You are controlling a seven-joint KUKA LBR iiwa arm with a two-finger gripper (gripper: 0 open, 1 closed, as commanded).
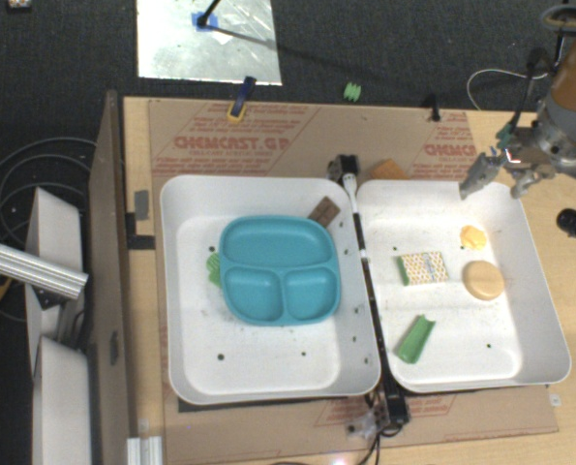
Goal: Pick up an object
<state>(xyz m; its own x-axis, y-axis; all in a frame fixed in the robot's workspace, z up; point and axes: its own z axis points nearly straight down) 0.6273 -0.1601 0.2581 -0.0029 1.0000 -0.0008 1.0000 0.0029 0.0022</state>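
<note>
Camera view has the gripper point(499, 175) hovering over the right bin's point(534, 260) far corner, fingers spread wide, gripping nothing; below it lie a yellow piece point(472, 236), tan round object point(482, 280), patterned block point(423, 267) and green object point(414, 338); left bin point(186, 289) carries a blue divided tray point(278, 269).

arm point(570, 85): grey body, orange band above wrist | gripper point(499, 178): two grey metal fingers | thin cable looping beside wrist

Cardboard sheet point(268, 139) under bins (foil square point(208, 27) beyond).
</note>
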